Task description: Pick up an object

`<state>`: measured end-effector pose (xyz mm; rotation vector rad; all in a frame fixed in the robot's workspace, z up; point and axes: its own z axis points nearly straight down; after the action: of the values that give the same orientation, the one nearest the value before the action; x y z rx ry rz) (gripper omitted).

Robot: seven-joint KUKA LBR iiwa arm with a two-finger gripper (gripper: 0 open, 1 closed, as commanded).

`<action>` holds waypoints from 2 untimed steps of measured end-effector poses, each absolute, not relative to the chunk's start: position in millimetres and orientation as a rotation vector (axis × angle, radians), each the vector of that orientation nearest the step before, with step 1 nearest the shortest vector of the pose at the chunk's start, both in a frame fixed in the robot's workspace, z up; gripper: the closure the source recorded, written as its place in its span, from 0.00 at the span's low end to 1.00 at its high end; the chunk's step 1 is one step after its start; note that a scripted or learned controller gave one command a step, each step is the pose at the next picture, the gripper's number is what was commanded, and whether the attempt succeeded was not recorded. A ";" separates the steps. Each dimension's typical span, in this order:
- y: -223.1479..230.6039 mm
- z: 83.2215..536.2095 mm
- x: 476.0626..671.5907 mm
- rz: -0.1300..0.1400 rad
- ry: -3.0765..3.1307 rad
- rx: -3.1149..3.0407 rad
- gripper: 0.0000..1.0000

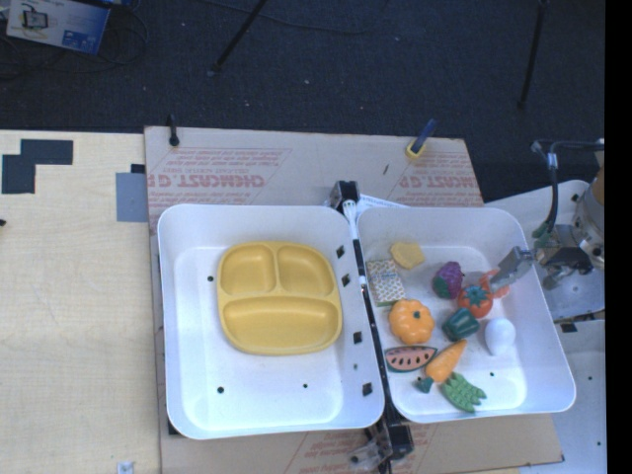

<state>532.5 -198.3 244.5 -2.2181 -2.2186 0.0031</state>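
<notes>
Two white bins sit side by side. We see a yellow tray [278,296] in the left bin [188,363]. The right bin [538,383] holds toy food: a pumpkin [411,320], a carrot [446,360], a melon slice [410,358], a tomato [475,301] and a white egg [500,336]. The gripper [512,264] reaches in from the right, just beside the tomato. We cannot tell how it is set. We think nothing is picked up yet, so the grab and the lift are left.

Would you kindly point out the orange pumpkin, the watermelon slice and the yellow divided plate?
orange pumpkin [411,320], camera view, middle of its body.
watermelon slice [410,359], camera view, its red flesh.
yellow divided plate [279,334], camera view, floor of its large compartment.
</notes>
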 end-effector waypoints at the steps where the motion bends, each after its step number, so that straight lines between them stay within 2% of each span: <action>1: -168.4 152.2 582.4 0.004 -2.218 -2.217 0.00; 2: -159.5 87.4 590.5 0.002 -2.219 -2.219 0.00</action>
<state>590.5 -159.5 87.4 -2.2192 -2.2193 0.0022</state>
